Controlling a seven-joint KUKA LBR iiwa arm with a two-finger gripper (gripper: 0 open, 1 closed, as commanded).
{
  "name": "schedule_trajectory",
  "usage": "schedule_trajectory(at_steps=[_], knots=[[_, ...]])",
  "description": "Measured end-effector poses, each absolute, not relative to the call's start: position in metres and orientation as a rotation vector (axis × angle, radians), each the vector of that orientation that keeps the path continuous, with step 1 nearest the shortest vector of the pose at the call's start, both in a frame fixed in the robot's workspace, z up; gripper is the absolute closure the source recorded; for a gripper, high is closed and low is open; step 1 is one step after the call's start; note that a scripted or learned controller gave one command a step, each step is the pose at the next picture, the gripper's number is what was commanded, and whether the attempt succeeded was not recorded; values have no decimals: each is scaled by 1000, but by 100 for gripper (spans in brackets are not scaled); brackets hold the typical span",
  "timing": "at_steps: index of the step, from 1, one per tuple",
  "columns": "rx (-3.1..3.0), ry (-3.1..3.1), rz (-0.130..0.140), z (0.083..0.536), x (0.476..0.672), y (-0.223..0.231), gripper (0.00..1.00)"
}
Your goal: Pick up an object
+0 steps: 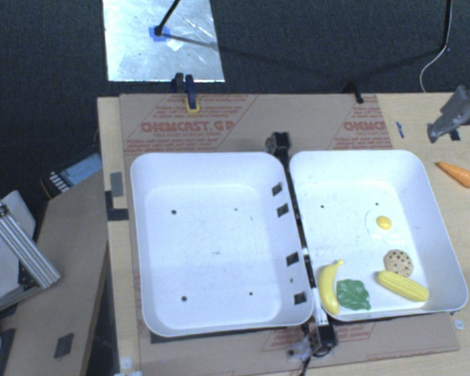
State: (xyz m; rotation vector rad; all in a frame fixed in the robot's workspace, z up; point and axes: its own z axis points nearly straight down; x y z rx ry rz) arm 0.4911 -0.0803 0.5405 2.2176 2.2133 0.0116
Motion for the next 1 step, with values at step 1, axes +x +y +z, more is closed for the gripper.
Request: schedule_trajectory(at_steps=[1], knots=[[2210, 2223, 8, 547, 495, -78, 100]])
